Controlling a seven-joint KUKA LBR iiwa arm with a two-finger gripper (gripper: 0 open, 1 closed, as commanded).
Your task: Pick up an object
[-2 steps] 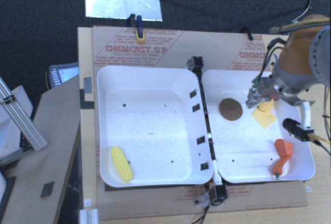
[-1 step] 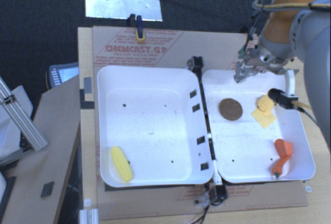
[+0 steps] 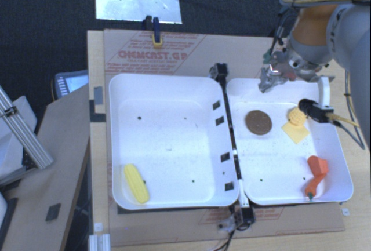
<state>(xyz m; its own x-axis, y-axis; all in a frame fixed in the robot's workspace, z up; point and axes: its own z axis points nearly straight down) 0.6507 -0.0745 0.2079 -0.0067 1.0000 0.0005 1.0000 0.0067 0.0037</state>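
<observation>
Nearby, flat round brown disc (image 3: pixel 258 122) beside yellow wedge (image 3: pixel 296 131).

Arm (image 3: pixel 336 18) cut off by the right edge above the right bin (image 3: pixel 272 195), gripper (image 3: pixel 270 80) fingers too blurred to read over that bin's far rim, bin's far right corner hidden behind the wrist.
</observation>
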